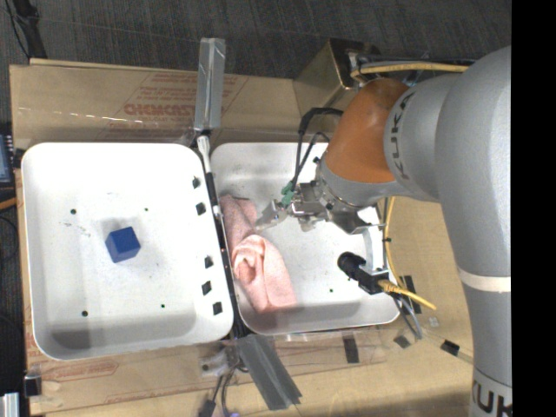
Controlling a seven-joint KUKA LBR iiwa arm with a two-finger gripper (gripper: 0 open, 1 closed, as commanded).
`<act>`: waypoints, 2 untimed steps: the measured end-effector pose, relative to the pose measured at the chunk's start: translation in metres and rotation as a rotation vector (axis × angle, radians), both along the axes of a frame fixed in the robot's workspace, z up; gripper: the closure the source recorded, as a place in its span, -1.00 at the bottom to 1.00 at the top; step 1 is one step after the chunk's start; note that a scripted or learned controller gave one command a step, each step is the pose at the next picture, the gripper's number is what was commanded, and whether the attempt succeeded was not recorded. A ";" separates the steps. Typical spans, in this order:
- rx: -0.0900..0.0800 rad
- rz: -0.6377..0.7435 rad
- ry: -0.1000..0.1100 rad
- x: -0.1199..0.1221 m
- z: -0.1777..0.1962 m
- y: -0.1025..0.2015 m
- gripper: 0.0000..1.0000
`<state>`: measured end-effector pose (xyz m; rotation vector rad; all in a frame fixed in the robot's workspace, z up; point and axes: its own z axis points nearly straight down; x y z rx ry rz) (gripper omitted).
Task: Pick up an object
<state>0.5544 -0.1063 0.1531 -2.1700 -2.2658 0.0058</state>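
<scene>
Pink cloth (258,263) in right bin (347,313): soft, floppy, best pinched at a raised fold, pincer (280,208) state impossible to tell.

Soft pink cloth (258,263) lies in a smooth, glossy white plastic bin (304,159).

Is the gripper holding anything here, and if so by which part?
Cannot be told. The gripper sits by the upper end of the pink cloth in the right bin; no cloth shows between its fingers.
</scene>
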 end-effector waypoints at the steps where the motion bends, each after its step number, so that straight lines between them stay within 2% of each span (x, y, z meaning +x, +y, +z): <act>1: 0.002 0.187 -0.008 -0.021 -0.059 -0.017 -1.00; 2: -0.003 0.170 -0.008 0.057 -0.059 0.010 -1.00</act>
